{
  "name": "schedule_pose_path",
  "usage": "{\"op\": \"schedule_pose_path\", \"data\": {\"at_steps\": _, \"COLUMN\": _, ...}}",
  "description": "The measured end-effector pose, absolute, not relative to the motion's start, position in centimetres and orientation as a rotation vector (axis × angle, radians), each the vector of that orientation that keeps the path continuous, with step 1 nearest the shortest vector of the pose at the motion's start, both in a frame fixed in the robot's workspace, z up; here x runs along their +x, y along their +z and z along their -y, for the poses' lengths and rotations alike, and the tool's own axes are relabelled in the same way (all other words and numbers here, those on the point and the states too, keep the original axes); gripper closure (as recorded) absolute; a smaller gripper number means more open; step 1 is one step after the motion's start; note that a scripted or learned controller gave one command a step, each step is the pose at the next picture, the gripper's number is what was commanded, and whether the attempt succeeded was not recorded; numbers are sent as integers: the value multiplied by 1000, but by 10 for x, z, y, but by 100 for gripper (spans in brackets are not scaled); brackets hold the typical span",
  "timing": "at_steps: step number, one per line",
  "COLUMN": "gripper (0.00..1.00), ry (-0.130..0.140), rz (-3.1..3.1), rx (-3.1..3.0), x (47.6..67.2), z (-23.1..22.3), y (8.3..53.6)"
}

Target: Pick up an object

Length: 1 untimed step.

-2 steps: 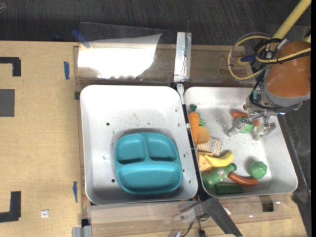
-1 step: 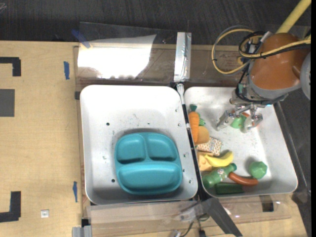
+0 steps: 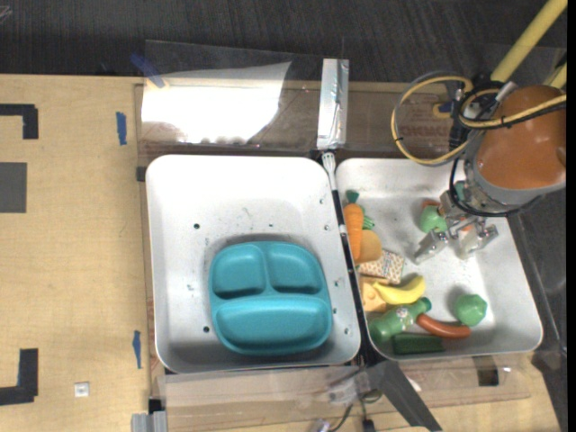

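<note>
High slanted view over 2 bins [image 3: 171, 187]

A teal three-compartment plastic tray [image 3: 268, 296] lay in the left shallow white bin [image 3: 180, 196]. In the right shallow white bin [image 3: 517, 295], toy foods clustered along the left wall and front, an orange carrot [image 3: 355, 220] rearmost.

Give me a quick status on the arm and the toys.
Claw low over right bin, nothing seen in it. Green toy just beside it. Carrot, banana along left wall.

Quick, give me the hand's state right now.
Hand: over the right bin, beside a green toy; open or closed cannot be told.
</note>
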<state>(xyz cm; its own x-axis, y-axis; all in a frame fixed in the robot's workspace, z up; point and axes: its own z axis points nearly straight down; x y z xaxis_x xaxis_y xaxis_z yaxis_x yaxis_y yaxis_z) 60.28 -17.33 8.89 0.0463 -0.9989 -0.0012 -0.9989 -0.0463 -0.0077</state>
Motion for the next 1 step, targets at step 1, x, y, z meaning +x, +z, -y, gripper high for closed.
{"op": "schedule_pose_path", "data": {"at_steps": 1, "gripper": 0, "ry": -7, "rz": -2155, "rx": -2279, "x": 504, "z": 126, "y": 90}}
